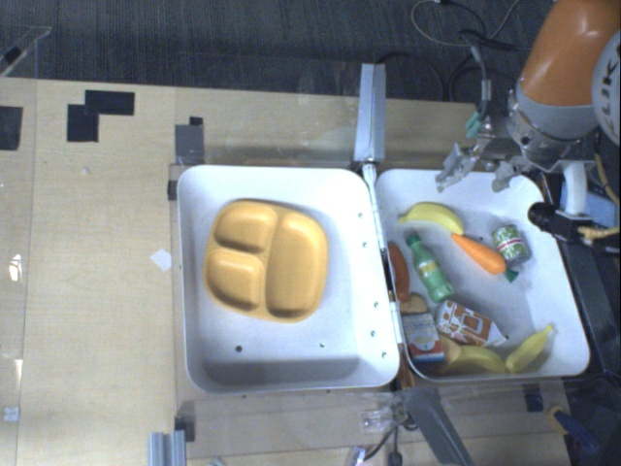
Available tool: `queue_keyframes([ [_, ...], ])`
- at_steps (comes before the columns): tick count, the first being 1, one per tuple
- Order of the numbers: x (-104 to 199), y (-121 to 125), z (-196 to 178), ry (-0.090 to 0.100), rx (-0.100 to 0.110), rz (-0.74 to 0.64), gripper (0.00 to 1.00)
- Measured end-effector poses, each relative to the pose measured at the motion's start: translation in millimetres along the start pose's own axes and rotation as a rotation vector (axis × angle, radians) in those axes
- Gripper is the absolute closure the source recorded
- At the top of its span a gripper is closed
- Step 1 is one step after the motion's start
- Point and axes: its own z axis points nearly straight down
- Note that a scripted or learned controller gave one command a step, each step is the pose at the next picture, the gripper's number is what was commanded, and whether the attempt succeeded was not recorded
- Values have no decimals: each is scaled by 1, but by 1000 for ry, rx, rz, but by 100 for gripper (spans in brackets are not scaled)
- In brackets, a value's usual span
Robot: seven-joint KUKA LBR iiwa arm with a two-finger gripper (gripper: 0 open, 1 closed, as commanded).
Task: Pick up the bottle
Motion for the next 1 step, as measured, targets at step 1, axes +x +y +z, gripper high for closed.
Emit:
queue_keyframes([
  [1, 47, -52, 68, 0, 1, 163, 0],
])
